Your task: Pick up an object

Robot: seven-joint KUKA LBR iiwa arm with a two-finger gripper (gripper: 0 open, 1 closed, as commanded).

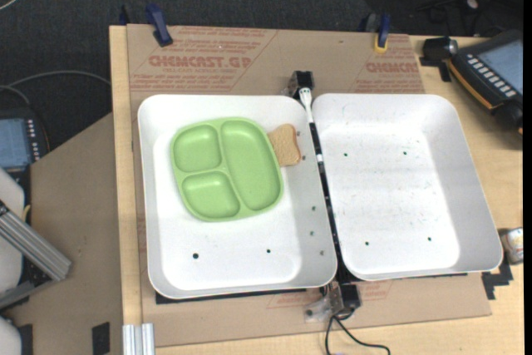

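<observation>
Where the left bin (166, 262) sits, glossy green three-compartment plate (226, 169), tan flat biscuit-like piece (286, 145) touching.

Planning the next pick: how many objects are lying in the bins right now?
2, both in the left bin: a green tray in its upper half, and a tan piece touching the tray's right edge. Something under the tray could be hidden.

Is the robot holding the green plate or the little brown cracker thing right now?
Neither is held. The green plate lies flat in the left bin, and the brown cracker-like piece rests at its right edge, with nothing gripping them.
</observation>
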